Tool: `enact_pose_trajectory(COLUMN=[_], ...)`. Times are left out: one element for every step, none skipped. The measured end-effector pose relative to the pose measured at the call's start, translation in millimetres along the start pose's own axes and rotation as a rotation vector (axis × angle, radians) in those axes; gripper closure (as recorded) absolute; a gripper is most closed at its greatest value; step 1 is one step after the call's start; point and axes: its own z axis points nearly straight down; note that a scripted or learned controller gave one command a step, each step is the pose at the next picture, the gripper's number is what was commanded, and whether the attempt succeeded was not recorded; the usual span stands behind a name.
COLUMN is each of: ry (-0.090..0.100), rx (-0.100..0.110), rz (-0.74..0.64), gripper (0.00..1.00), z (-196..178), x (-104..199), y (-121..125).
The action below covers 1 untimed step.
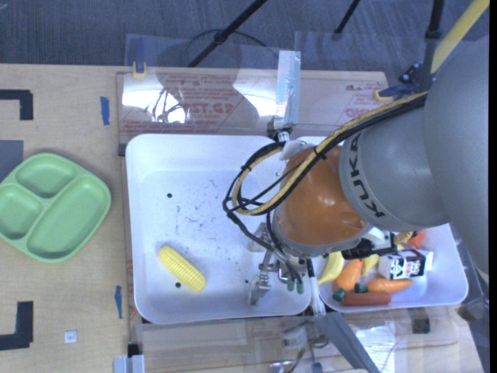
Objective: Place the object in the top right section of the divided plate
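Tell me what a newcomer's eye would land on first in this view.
The big grey arm with its orange band dominates the right, its gripper hanging low over the left bin. A yellow corn cob lies alone near that bin's front left, while a green divided plate sits on the bench at far left. Toy foods crowd the right bin.
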Motion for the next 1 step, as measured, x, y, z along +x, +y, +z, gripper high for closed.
enact_pose_trajectory(ry=[-0.004], rx=[-0.006], rz=[0.001], gripper=[1.0], z=[-10.9], x=[-1.2], y=[2.2])
